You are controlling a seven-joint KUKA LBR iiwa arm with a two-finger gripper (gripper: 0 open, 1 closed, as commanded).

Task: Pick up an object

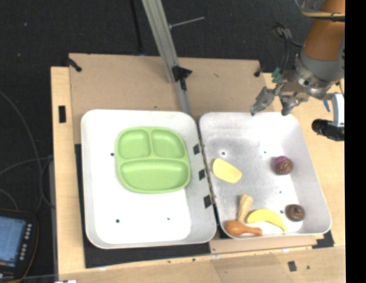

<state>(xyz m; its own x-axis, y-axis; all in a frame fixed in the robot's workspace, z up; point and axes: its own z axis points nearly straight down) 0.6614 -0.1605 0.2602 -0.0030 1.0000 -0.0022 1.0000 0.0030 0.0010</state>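
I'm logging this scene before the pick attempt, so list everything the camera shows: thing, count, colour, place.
bins: 2, white, side by side on the bench
divided plate: 1, light green, in the left bin
yellow slice: 1, pale yellow, right bin, near its left wall
purple ball: 1, dark purple, right bin, toward its right side
banana: 1, yellow, right bin, near the front edge
brown ring: 1, dark brown, right bin, front right corner
drumstick: 1, orange-brown, right bin, front edge, left of the banana
tan piece: 1, beige, right bin, just above the drumstick
metal rail: 1, grey, slanting down toward the bins
gripper: 1, grey, fingers spread, above the right bin's back edge, holding nothing
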